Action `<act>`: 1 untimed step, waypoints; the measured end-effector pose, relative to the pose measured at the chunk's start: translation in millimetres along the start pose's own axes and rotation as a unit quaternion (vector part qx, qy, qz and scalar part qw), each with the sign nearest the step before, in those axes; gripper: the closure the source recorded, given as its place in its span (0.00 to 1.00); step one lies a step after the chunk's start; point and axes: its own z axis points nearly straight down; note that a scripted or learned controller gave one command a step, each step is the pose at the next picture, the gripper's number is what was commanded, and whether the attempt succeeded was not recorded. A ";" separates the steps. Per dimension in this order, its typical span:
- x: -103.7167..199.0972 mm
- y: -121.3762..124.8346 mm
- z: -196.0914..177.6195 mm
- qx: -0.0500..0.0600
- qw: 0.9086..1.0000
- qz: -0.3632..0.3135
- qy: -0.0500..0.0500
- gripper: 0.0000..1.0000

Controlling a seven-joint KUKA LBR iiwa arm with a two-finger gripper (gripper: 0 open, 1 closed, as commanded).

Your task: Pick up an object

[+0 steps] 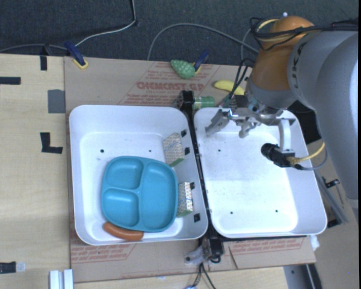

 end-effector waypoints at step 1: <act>-67.4 -29.6 17.2 0.001 1.000 0.001 0.000 0.00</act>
